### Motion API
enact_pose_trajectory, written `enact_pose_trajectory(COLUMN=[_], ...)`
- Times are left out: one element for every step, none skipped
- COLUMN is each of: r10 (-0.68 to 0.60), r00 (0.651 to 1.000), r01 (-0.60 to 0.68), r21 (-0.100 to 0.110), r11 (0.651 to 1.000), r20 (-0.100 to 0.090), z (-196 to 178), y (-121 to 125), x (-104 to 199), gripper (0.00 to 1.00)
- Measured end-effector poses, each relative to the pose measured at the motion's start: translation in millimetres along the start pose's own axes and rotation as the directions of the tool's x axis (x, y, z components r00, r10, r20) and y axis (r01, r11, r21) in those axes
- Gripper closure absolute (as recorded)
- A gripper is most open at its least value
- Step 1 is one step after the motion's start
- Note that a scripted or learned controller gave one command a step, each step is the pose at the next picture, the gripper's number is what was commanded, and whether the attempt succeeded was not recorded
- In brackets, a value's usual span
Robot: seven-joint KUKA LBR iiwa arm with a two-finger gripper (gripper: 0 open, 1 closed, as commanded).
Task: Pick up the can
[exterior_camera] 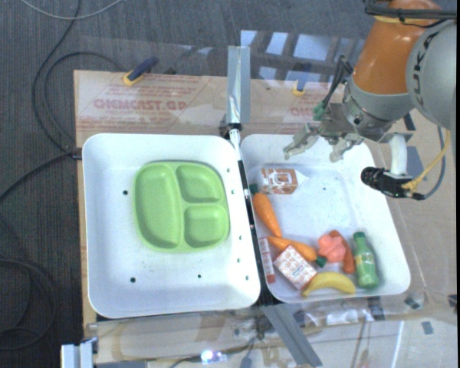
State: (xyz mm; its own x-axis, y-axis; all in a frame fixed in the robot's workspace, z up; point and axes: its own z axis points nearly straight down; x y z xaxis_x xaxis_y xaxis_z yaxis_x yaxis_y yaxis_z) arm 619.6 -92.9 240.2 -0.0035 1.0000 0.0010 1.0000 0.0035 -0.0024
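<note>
A: Camera view, anything hard to read?
B: Can [279, 180] lies on its side near the right bin [391, 228] far wall, label blurred. End effector [320, 142] hovers above it, fingers spread, pinching nothing.
A: Counts?
B: Two carrots, one banana [329, 284], one green bottle [364, 260], one carton [294, 267]; one green tray [182, 205] in the left bin.
</note>
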Motion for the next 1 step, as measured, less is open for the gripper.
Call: enact_pose_trajectory(r10=[0.062], r00=[0.998], r01=[-0.062], r21=[0.002], r11=[0.998], r20=[-0.002], z=[130.5], y=[-17.7], x=[-35.3], gripper=[0.0])
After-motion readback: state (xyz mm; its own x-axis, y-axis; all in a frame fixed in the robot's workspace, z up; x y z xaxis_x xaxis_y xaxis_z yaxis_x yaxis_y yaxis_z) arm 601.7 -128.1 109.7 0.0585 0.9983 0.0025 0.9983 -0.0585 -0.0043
